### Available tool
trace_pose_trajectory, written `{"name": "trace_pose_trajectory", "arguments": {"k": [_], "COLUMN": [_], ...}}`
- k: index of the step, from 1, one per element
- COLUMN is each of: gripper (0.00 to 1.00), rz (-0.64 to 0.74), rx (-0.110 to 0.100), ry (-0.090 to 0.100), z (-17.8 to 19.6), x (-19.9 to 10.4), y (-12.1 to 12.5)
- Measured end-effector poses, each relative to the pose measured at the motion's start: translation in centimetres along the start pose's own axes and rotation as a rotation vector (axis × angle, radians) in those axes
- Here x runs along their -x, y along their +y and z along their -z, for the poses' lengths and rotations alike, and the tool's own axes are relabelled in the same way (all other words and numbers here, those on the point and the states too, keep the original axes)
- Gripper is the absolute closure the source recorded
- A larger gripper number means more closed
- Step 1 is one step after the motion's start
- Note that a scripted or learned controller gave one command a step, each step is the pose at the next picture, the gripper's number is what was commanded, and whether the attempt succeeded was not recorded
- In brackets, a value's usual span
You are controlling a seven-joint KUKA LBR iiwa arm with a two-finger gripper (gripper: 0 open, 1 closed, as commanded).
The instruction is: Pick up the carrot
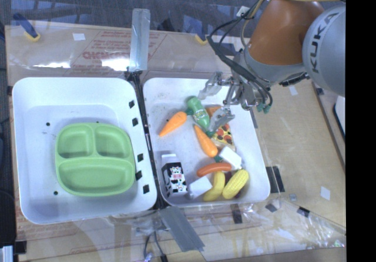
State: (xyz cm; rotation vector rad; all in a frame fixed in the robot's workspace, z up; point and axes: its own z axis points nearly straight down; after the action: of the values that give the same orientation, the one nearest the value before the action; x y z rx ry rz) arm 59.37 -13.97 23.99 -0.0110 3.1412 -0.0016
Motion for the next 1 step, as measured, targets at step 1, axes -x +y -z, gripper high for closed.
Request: {"name": "trace_pose_trajectory", "arguments": {"k": [1], "gripper": [0.00], "rz": [0.020], "rx": [0.001], "ry": [0.000], "z": [-14.86], "x": [-1.93], "y": [-1.26]}}
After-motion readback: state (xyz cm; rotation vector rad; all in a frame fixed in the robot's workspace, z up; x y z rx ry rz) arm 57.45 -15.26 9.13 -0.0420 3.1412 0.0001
